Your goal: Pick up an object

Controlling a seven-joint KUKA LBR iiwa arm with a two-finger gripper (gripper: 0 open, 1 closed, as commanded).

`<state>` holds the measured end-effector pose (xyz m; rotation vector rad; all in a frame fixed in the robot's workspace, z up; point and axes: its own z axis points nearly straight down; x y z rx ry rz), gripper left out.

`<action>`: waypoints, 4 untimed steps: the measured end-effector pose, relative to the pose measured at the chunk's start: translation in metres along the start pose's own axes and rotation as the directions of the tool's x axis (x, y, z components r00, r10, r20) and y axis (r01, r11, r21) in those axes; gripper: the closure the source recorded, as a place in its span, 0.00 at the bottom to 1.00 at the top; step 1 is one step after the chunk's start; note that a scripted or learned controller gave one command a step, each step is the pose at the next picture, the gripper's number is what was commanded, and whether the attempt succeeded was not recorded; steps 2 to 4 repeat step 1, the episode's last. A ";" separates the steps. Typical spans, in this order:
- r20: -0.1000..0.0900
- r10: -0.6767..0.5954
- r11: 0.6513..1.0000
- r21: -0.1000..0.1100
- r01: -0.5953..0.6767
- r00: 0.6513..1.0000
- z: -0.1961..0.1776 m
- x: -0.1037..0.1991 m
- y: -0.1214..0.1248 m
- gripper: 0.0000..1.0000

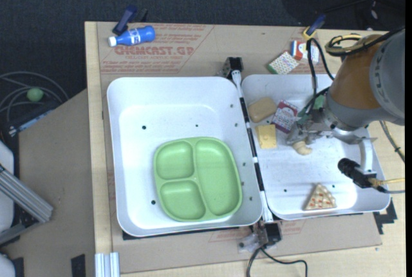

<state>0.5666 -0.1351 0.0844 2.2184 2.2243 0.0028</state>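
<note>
1. Reaching in from the right, the grey and orange arm (360, 85) has its gripper (308, 134) low over the middle of the right bin (290, 174). The view from above does not show whether it is open or closed, and nothing can be seen in its grasp.
2. A small pale lump (301, 149) lies on the bin floor just below the gripper, close enough that touch cannot be ruled in or out.
3. A pink and white packet (284, 116) lies just to the left of the gripper, toward the far side of the bin.
4. A yellow cheese square (266, 136) lies flat beside the packet, near the wall shared by the two bins.
5. A tan piece of bread (261, 108) sits just beyond the cheese, in the far left corner of the bin.
6. A pizza slice (320, 198) lies near the front edge, well apart from the gripper.
7. The left bin (129, 114) holds a green divided plate (196, 178), set toward its front right.
8. On the bench (193, 53) beyond the bins lie a blue and white bottle (132, 35) and a small checked packet (283, 64).
</note>
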 end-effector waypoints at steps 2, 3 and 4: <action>0.000 0.000 1.000 -0.001 0.000 1.000 -0.101 0.077 0.000 1.00; 0.000 0.000 1.000 -0.001 0.000 1.000 -0.101 0.077 0.000 1.00; 0.000 0.000 1.000 -0.001 0.000 1.000 -0.101 0.077 0.000 1.00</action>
